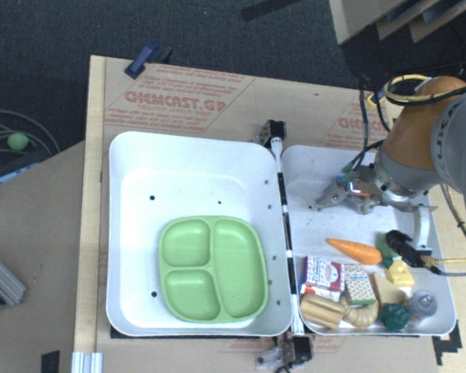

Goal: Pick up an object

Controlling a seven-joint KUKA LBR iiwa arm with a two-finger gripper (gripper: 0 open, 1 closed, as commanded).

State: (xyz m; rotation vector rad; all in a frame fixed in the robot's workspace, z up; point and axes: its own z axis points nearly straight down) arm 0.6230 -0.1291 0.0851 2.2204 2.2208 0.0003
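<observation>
- The grey arm [462,131] with its orange band reaches in from the right and bends down over the far half of the right bin [317,170]
- The gripper [349,195] hangs low over that bin's bare white floor, its metal fingers [328,198] angled toward the divider between the bins; nothing sits between them, and whether they are spread or pressed together I cannot tell
- The pickable things crowd the near half of the right bin: a toy carrot [355,251] lies nearest the gripper but apart from it
- Nearer the front lie a small printed box [323,275], a bread roll [323,311], a yellow wedge [398,273] and a grey bottle cap [423,304]
- The left bin [131,212] holds a green divided plate [210,268], lying flat toward its near side
</observation>
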